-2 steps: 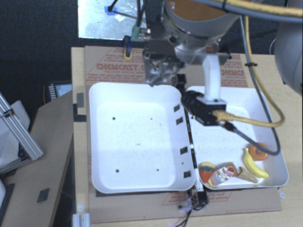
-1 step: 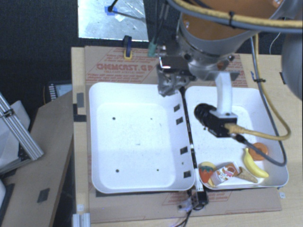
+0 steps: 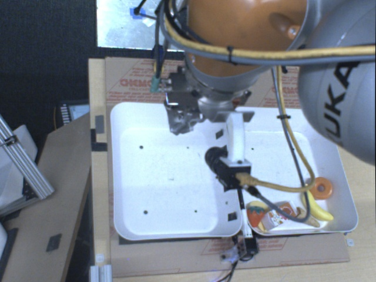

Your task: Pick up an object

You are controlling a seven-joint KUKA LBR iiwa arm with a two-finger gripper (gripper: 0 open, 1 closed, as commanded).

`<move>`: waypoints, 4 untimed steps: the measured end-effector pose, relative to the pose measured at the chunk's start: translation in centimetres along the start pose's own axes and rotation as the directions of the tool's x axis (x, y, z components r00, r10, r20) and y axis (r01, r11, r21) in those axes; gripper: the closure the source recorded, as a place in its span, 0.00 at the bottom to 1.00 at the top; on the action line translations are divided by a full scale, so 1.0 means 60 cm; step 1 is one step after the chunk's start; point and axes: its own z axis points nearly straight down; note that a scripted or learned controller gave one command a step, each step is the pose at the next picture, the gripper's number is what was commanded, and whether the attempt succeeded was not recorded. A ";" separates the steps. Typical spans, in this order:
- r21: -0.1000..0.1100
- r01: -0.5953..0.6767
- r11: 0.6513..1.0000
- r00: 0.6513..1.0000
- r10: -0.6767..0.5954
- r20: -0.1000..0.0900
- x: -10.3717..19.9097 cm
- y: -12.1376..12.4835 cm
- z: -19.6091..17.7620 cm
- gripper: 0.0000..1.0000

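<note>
Seen from above, the arm (image 3: 252,22) comes in from the right, its broad, smooth orange band and grey shell covering the far part of the bench. Below the wrist hangs the gripper (image 3: 183,121), a blocky grey metal piece poised over the far edge of the left bin (image 3: 164,216); whether it is spread or pressed together cannot be told from this angle, and nothing can be seen caught in it. The things available for picking lie well apart from it, in the near right corner of the right bin (image 3: 346,207): a yellow banana (image 3: 317,210), curved and smooth, an orange ring (image 3: 322,187) with a hole in its middle just beside the banana's upper end, and a flat orange and white packet (image 3: 271,216) with a printed face to their left. A yellow cable (image 3: 282,187) and a grey one run from the arm across the right bin, passing over these items. Both bins are shallow white plastic with rounded corners, the left one showing small dark dots on its floor.
</note>
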 end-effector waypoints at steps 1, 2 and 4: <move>-0.004 -0.004 1.000 1.000 0.004 -0.002 -0.003 0.001 -0.005 0.00; 0.010 -0.009 1.000 1.000 0.009 0.006 -0.023 0.099 0.296 0.00; -0.001 -0.009 1.000 1.000 0.009 -0.001 0.000 0.002 0.602 0.00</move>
